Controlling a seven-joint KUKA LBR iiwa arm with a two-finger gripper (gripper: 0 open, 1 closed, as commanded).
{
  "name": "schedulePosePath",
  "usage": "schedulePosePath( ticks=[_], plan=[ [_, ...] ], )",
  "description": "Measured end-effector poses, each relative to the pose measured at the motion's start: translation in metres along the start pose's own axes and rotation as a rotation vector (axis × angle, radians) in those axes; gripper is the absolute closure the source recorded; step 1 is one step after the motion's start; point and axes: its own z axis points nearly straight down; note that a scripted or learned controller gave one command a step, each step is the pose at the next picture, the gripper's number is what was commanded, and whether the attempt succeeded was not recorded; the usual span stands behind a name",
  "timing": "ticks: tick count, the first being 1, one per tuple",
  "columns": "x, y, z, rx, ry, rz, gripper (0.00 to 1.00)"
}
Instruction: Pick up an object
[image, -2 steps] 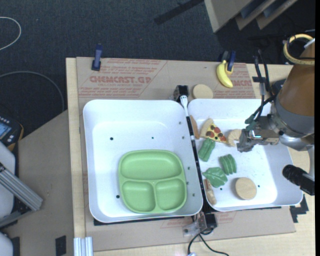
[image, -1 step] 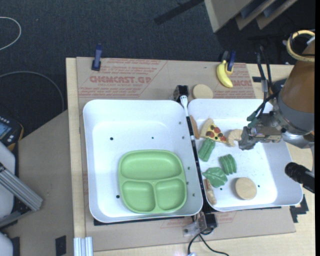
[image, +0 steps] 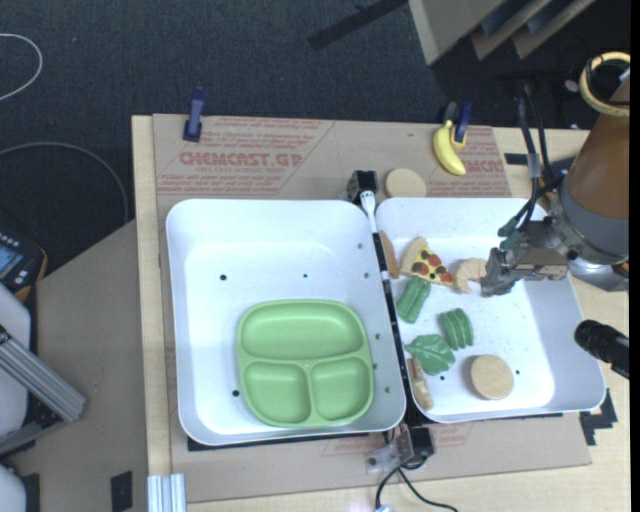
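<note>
Only legible writing: "CHEMCAST" on board (image: 240, 155); tool (image: 497, 275) over right bin (image: 560, 340).

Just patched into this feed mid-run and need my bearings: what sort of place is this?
Likely a robotics lab bench for pick-and-place trials: two white bins side by side on a board, toy food such as a pizza slice, a green divided tray, and the gripper over the right bin.

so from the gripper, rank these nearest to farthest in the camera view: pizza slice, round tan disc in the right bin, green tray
From the gripper:
1. Pizza slice, just to its left in the right bin.
2. Round tan disc, lower in the same bin.
3. Green tray, over in the left bin.
</note>
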Motion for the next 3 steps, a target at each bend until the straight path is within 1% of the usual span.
schedulePosePath(
  ticks=[1,2,3],
  plan=[
    [-0.006,-0.006,0.093,0.020,0.004,0.004,1.00],
    [0.056,-0.002,0.037,0.003,0.005,-0.005,1.00],
    [0.102,-0.001,-0.062,-0.004,0.006,-0.007,1.00]
  ],
)
